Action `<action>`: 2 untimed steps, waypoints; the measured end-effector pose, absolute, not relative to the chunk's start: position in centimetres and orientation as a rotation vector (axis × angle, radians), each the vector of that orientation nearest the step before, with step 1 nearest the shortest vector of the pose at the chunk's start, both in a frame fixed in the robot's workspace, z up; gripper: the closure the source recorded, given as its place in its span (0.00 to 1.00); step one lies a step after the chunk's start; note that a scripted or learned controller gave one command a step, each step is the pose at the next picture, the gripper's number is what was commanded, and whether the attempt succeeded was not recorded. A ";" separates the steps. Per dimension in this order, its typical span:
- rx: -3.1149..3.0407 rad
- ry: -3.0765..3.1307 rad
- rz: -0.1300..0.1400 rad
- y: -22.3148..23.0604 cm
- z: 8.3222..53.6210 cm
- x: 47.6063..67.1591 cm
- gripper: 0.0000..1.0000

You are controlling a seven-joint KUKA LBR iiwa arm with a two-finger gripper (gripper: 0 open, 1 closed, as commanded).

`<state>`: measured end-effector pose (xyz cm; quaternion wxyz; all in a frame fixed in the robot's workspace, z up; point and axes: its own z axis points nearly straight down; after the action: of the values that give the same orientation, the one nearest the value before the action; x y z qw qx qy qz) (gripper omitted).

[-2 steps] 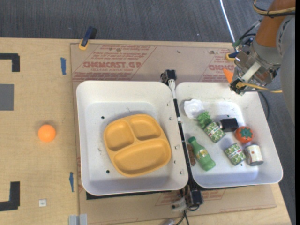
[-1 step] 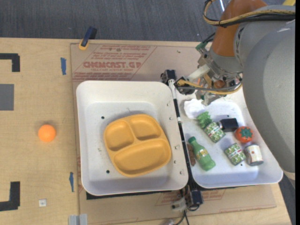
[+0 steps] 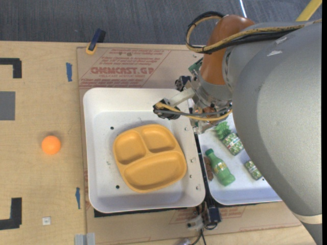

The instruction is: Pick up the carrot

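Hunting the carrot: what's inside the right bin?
Visible: a green bottle, green packets and a thin brown item along the left wall. The arm covers the bin's far and right parts, so anything there is hidden.

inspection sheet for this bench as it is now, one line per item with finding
surface: wooden bench with printed cardboard under two shallow white bins, left bin and right bin
job's things: nothing seen that clearly reads as a carrot
clutter: yellow divided plastic plate in left bin; green plastic bottle, green packets and a dark brown elongated thing in right bin; orange ball on the bench
grippers: gripper above the far end of the wall between the bins
cables: yellow and black cable looped by the arm's orange band
surroundings: dark grey floor; blue tape marks
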<state>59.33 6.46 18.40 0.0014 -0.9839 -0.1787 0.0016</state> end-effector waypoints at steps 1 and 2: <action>-3.069 -0.662 0.004 18.1 13.4 55.9 1.00; -3.000 -0.923 0.008 14.7 19.3 50.9 1.00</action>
<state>50.95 14.71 19.25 0.0012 -0.9558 -0.2941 0.0025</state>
